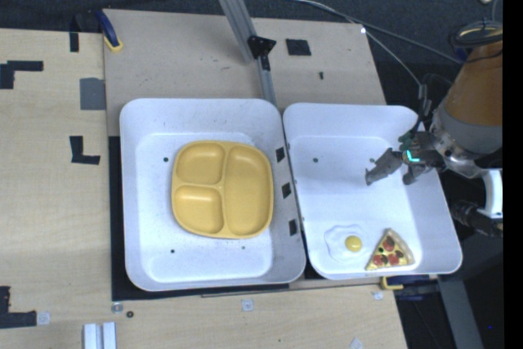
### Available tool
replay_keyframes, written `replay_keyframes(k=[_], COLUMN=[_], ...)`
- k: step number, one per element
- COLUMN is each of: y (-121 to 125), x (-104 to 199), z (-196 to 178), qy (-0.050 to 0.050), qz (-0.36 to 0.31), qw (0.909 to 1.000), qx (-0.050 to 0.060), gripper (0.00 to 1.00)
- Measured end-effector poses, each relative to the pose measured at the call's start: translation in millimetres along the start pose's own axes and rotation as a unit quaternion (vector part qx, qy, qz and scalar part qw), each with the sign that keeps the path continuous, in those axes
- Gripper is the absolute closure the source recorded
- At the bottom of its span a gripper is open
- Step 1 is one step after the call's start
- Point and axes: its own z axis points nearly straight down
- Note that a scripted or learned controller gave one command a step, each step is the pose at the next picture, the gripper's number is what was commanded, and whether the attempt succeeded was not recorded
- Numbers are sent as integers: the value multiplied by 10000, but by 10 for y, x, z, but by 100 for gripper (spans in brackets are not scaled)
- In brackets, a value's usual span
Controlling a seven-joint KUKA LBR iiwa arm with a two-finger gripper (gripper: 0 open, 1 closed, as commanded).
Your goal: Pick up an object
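Hovering over the right bin [343, 123], my jaws [394, 167] stand spread apart with nothing between them. They hang above bare bin floor near the bin's right side.

Candidate objects:
- Fried egg toy [346, 242]: lies flat at the near end of the right bin.
- Pizza slice toy [391, 250]: lies flat just beside the egg, close to the bin's near right corner.
- Yellow divided plate [222, 189]: rests in the middle of the left bin [147, 127], well apart from my jaws.

Failure risks, as I judge them:
1. Closing at the present position would catch air; no object lies beneath my jaws.
2. Both toys appear thin and flat. A descent that stops short would slide my fingertips over the top; a descent too deep would press them against the bin floor.
3. The pizza slice sits near the bin wall. An approach there could bring one finger onto the rim or wall before the other reaches the toy.
4. The egg and slice lie close together. An off-centre closure could nudge one toy into the other and push both out of reach of the grip.
5. The plate looks broad; my jaws would probably need its rim, not its face.
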Motion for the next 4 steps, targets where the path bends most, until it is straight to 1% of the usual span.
replay_keyframes(k=[1, 2, 3, 4], y=[6, 2, -50, -42], x=[0, 15, 61, 57], z=[-8, 639, 1252, 1261], qy=[-3, -1, -12, -11], qz=[-1, 5, 2, 6], qw=[10000, 10000, 10000, 10000], qx=[-12, 15, -14, -27], gripper=[0, 0, 0, 0])
